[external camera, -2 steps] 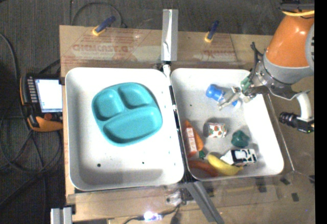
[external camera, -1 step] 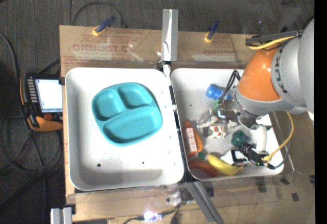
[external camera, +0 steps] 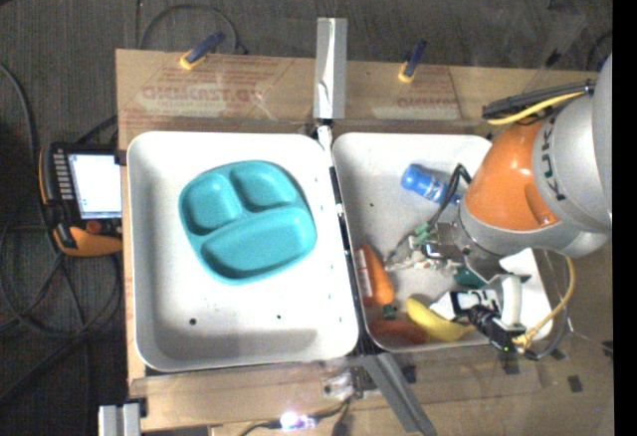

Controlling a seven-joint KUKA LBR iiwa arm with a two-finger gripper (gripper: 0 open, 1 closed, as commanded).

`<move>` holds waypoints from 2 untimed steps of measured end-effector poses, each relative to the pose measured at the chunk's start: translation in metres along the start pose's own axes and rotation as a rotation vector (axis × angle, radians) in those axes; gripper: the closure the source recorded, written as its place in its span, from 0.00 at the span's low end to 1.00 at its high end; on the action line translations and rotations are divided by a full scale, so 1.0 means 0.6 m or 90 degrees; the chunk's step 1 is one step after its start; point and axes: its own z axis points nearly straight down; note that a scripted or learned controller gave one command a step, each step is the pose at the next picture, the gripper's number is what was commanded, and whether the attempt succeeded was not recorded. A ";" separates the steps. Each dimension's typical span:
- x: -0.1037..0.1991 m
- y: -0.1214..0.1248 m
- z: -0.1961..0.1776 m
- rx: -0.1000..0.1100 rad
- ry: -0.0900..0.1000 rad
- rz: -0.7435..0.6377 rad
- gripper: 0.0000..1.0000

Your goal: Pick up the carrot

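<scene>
Carrot (external camera: 374, 276) lying along the left wall of the right bin (external camera: 373, 153), touching or nearly touching that wall, long axis roughly parallel to it. Banana (external camera: 435, 320) just beside its lower end, a red item (external camera: 398, 331) under or against both at the bin's front edge. Blue bottle (external camera: 424, 183) well apart, up near the back.

Risks from here:
- Wall clearance: no obvious room for a finger between carrot and bin side. Likely to land on the rim or push the carrot instead of straddling it.
- Clutter at the lower end: a closing grasp there probably catches banana or the red item too, or grabs the wrong one.
- Round, tapered shape: prone to rolling or squirting out if pinched off-centre or along its length.
- Cables and hardware near the wrist hang close to the banana; snag or nudge plausible on descent.

Pose: arm (external camera: 557, 175) reaching in from the right, orange band over the bin's right half, wrist tilted down toward the middle. Gripper (external camera: 426, 243) near the carrot's right, apart from it, nothing visibly between the fingers. Jaw width: cannot tell, too cluttered and small to read.

Left bin (external camera: 149, 325) with teal tray (external camera: 249, 218), not involved.
</scene>
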 end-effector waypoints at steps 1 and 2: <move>0.018 -0.027 -0.004 -0.013 -0.011 0.035 0.00; 0.021 -0.027 -0.018 -0.009 -0.009 0.033 1.00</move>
